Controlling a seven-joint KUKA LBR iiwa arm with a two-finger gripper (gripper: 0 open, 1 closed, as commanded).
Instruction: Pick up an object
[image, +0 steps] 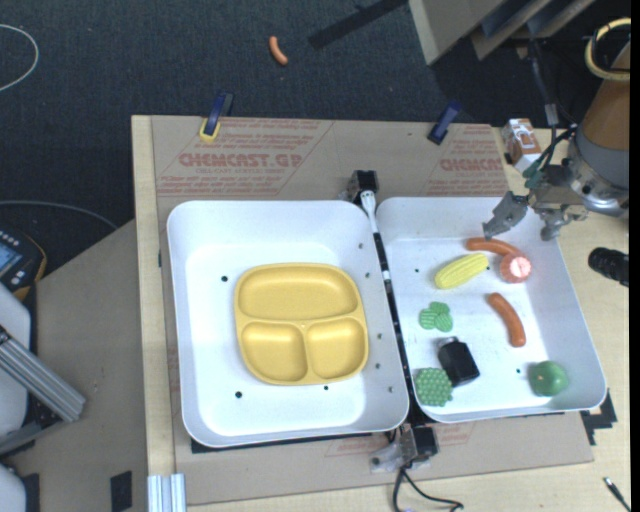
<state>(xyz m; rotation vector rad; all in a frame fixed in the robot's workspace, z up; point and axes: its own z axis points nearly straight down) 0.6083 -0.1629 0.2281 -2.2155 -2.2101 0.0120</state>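
- The left bin (195, 300) holds a yellow divided tray (300, 322) at its centre, with three compartments.
- The right bin (575, 330) touches the left one along a shared rim and holds all the small items.
- The arm comes in at the 2 o'clock corner; its gripper (528, 214) hangs over the right bin's far rim, fingers spread apart with nothing between them.
- Just below the gripper, toward 6 o'clock, lies one sausage (490, 245) beside a red round piece (517, 267).
- The corn cob (461, 270) lies at 9 o'clock of that red piece.
- A second sausage (508, 318) lies mid-bin, tilted.
- The black block (458, 360) sits at 6 o'clock, touching a green dotted piece (432, 384).
- A broccoli piece (435, 318) and a green ball (547, 377) lie apart.
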